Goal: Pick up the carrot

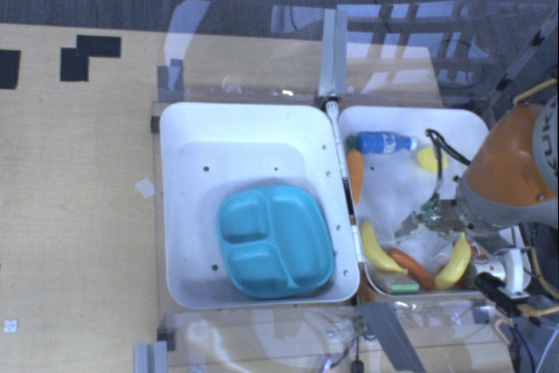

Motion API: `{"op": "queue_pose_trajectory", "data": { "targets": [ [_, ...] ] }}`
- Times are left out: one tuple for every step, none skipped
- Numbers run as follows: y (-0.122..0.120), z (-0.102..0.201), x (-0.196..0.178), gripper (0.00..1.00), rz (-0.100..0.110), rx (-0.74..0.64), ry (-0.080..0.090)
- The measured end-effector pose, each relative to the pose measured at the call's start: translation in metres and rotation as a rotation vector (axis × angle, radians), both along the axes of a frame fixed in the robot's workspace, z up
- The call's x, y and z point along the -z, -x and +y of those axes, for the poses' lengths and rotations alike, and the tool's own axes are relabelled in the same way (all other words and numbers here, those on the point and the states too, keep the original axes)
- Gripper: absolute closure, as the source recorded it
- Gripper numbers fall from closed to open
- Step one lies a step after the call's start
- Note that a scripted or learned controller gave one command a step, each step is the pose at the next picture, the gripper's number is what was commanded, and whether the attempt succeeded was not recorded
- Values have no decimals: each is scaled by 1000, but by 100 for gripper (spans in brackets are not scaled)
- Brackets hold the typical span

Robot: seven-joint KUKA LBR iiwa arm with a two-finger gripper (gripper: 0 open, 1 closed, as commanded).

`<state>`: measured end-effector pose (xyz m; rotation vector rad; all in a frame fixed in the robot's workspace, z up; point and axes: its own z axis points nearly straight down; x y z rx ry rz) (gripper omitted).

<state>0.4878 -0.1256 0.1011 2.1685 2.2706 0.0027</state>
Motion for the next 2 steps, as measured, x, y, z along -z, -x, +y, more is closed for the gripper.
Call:
{"op": "queue_pose_trajectory", "data": {
  "targets": [
    [-2, 0, -11, 100, -7, 0, 1],
    [-40, 82, -210, 100, -5, -69, 1]
  ]
}}
